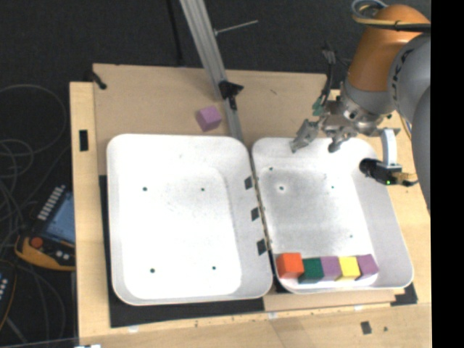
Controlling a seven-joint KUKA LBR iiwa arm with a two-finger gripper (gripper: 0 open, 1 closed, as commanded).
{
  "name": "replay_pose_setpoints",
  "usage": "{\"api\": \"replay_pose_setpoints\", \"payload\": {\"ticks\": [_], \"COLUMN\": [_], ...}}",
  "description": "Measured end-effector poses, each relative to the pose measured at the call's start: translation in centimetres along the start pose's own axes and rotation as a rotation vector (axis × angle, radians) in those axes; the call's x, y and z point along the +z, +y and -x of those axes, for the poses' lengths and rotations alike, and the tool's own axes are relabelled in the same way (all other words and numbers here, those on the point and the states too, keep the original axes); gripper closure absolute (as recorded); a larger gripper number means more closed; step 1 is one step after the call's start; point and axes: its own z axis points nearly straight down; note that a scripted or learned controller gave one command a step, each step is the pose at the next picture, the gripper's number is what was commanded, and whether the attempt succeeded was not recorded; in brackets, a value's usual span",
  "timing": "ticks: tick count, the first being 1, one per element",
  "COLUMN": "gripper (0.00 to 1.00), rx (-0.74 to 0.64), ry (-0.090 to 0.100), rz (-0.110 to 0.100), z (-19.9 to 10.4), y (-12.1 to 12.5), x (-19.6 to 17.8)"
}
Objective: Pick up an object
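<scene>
Seen from above, the desk [145,100] carries two white bins side by side. Taking the right bin [377,216] as the landmark, five small blocks sit in a row along its near rim, touching or nearly touching one another: an orange block [291,264] at the left end, then a green block [312,269], a purple block [330,267], a yellow block [350,267] and a second purple block [367,264] at the right end. Another purple cube [209,117] lies outside, on the bare desk beyond the far left corner of that bin, just beside a slanted metal bar [206,46].

The hand [317,141] hangs over the far edge of the right bin, well apart from the row. Its two fingers are spread open with nothing between them.

The blocks look small, stiff and light, probably wood or plastic, with flat faces that should grip well. Packed in a row against the rim, their side faces are blocked by neighbours, so I judge the best hold to be across the free faces, near to far. The orange end block offers the most room.
</scene>
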Motion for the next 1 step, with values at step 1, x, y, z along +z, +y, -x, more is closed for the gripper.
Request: {"api": "replay_pose_setpoints", "payload": {"ticks": [1], "gripper": [0.00], "rx": [0.008], "ry": [0.004], "rz": [-0.009], "z": [-3.59], "y": [-7.01], "x": [10.31]}}
